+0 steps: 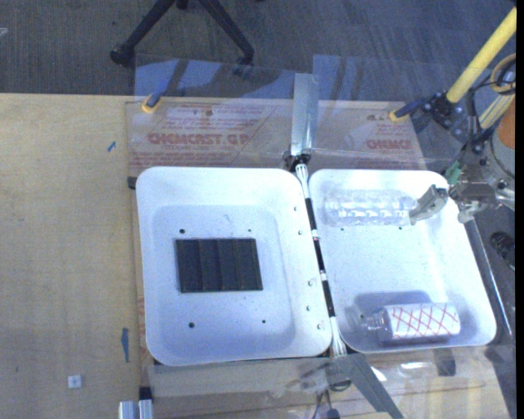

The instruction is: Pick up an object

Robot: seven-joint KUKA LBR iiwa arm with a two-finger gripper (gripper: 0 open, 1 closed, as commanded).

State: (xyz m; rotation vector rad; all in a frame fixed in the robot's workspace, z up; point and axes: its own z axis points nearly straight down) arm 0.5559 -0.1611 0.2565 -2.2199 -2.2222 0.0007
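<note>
My gripper (448,206) hangs over the right bin's (483,303) far right side, open, with nothing between its fingers. One finger (426,203) points down-left, close to the right end of a clear plastic bottle (366,207) lying on its side at the back of that bin. A second bottle with a red-and-white crisscross label (417,321) lies on its side at the front of the same bin. A flat dark ribbed rectangle (219,264) lies in the middle of the left bin (155,204).
A metal divider (304,114) runs back from between the bins. A clear sheet with red lettering (209,131) lies behind them. Cables and a yellow pole (483,57) crowd the far right, and a tripod's legs (180,24) stand on the floor behind.
</note>
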